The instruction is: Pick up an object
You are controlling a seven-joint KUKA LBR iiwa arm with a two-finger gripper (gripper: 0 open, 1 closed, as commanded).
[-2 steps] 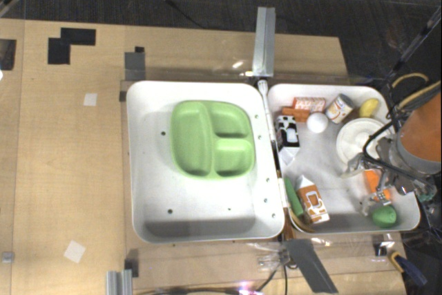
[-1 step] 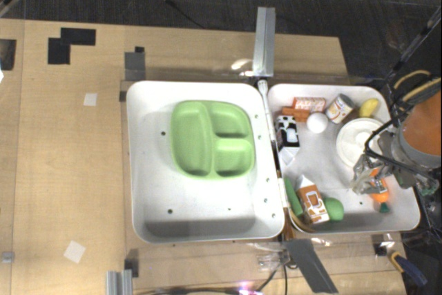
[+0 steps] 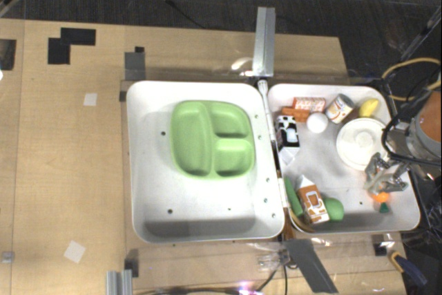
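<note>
Nearest the camera, at the lower edge of the frame, the pale wooden tabletop (image 3: 62,169) carries two shallow white bins side by side. In the right white bin (image 3: 407,217), along its lower part, lie a green rounded toy (image 3: 333,208) and, touching it on the left, a small orange-and-white carton (image 3: 313,204) lying tilted. At the lower right of that bin a small orange object (image 3: 382,200) rests on the floor of the bin, and the metal two-finger gripper (image 3: 384,179) sits just above it; whether the fingers are apart or together cannot be told. Just up from the gripper lies a round white plate (image 3: 359,141). Left of it are a white ball (image 3: 316,123) and a black-and-white box (image 3: 287,132). Along the far wall lie an orange packet (image 3: 308,106), a small tin can (image 3: 338,109) and a yellow lemon-like toy (image 3: 369,108). The left white bin (image 3: 148,211) holds a green divided plastic tray (image 3: 210,138).
</note>
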